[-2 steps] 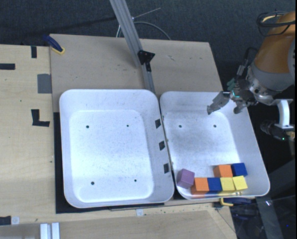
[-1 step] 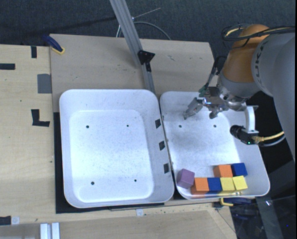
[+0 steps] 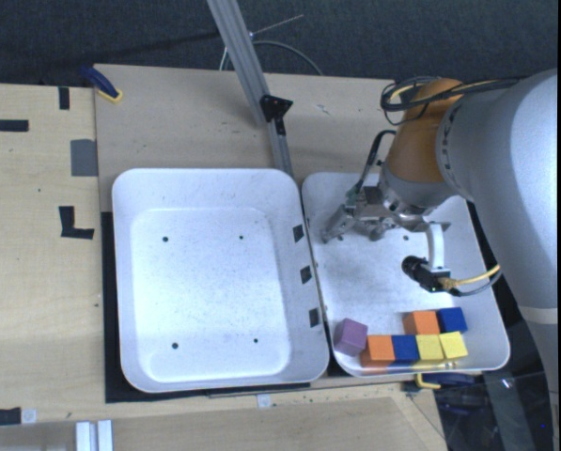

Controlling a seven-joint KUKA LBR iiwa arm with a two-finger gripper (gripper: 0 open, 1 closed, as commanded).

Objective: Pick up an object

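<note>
Right white bin (image 3: 329, 252): colored blocks (image 3: 416, 336) at near edge, well apart from spread, empty end effector (image 3: 355, 225).

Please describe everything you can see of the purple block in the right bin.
The purple block is a small cube, pale violet, matte, with a lighter top face and darker sides. It sits slightly turned on the floor of the right bin, in its near left corner beside the left wall. It is at the left end of the cluster of blocks, next to the orange block; whether they touch is unclear. The tool is well away, toward the bin's far end, not in contact with it.
</note>
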